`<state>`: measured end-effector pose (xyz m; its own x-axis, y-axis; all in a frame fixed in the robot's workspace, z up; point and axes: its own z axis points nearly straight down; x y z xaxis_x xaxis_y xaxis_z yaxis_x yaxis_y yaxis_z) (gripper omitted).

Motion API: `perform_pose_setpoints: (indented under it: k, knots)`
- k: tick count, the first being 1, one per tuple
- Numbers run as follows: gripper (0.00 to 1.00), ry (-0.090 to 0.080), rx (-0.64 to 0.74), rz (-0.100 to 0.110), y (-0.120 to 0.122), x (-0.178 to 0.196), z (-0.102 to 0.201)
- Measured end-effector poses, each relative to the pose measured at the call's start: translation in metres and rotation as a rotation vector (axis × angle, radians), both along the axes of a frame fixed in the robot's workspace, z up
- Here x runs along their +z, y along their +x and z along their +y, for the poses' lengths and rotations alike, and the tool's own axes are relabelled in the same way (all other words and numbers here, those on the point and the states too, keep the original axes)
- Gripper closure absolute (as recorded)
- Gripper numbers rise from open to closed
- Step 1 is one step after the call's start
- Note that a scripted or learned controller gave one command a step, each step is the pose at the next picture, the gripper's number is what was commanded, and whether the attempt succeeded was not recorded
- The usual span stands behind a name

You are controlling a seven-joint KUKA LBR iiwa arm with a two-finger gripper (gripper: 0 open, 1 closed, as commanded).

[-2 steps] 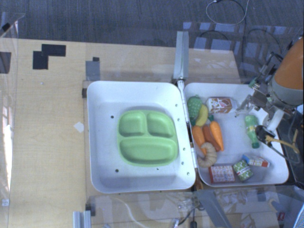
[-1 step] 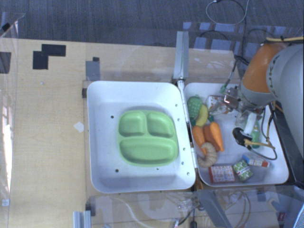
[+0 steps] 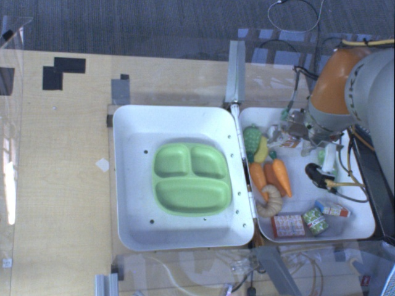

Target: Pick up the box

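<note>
approach step, nothing grasped yet. grey kuka arm w/ orange band (image 3: pixel 333 88) reaching in over far edge of right-hand shallow white plastic bin (image 3: pixel 361 225). two-finger gripper (image 3: pixel 297 133) low near that far edge, about mid-way along it. can't tell if spread or pressed together, too blurred; nothing seen pinched in it.

target taken as flat red-and-white cardboard box (image 3: pixel 288 225), lying flat against near edge of same bin, toward near-left corner. small green carton (image 3: pixel 316 221) just beside it on the near-right-corner side, maybe touching. tan croissant-shaped toy (image 3: pixel 270 200) just beside it toward the far edge. well apart from gripper, w/ two orange plastic carrots (image 3: pixel 273 176) between.

left-hand white bin (image 3: pixel 133 165) w/ green divided plastic tray (image 3: pixel 191 179) in its middle, not involved.

next move, as a judgement: travel across bin to near edge, centre over box, come down w/ gripper opened wide enough for its short side, then close and lift. tight spot, w/ bin wall on one side and carton and croissant crowding the others. risk of nudging carton or grabbing it instead. if "box" means green carton, same approach, slightly nearer the near-right corner.
</note>
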<state>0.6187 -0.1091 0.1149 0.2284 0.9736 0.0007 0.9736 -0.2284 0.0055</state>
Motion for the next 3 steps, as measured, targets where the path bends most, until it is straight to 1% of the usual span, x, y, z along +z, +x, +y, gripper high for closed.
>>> perform_pose_setpoints:
  k: [1,2,3]
  knots:
    - [0.00,0.011,-0.032,0.025,0.045,-0.022,-0.017]
    - [0.00,0.014,-0.118,0.027,0.049,-0.022,-0.021]
    - [0.00,0.009,-0.065,0.028,0.047,-0.021,-0.034]
